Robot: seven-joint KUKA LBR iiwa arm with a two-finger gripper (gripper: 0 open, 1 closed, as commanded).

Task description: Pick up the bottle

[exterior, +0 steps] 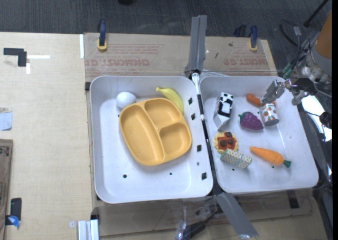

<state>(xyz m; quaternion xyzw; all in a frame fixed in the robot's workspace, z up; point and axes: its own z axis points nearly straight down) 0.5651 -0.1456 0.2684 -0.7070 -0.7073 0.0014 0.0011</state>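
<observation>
The bottle (269, 114) is small and white with a red label and a grey cap. It lies tilted in the right bin (301, 173), near the bin's far right side. My gripper (274, 92) hangs just above and slightly behind the bottle, reaching in from the right edge of the camera view. Nothing is visibly held in it. A small orange carrot piece (253, 99) lies just left of the gripper, and purple grapes (251, 121) sit against the bottle's left side.
The right bin also holds a black-and-white carton (225, 105), a pizza slice (226, 141), a patterned wedge (236, 159) and a whole carrot (270, 156). In the left bin (105, 175) are a yellow divided plate (154, 131), a banana (171, 96) and a white egg (125, 98).
</observation>
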